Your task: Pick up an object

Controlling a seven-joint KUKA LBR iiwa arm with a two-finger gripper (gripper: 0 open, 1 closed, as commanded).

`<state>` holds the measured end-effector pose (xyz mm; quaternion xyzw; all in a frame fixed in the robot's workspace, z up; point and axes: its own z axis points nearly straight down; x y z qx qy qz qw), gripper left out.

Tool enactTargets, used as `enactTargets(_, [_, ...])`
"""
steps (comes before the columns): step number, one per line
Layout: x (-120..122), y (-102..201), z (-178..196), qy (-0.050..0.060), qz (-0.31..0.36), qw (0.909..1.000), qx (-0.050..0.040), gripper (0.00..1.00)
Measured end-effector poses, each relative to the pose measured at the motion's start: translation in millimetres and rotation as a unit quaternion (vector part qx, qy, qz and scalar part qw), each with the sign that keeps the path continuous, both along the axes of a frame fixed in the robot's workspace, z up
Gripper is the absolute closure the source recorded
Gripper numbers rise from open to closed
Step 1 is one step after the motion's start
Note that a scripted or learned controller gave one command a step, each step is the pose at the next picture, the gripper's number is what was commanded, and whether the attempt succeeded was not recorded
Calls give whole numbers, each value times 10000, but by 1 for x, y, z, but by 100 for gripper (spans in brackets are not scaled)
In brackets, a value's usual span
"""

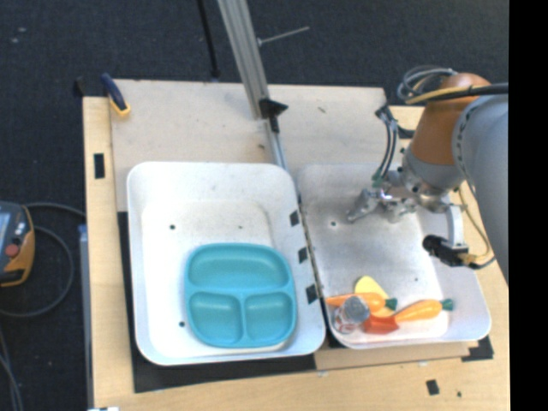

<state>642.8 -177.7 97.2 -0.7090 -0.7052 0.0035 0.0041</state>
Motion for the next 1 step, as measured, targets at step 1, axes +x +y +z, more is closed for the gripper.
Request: enactTargets(1, [3, -1, 16, -66, -1, 10000, -19, 100])
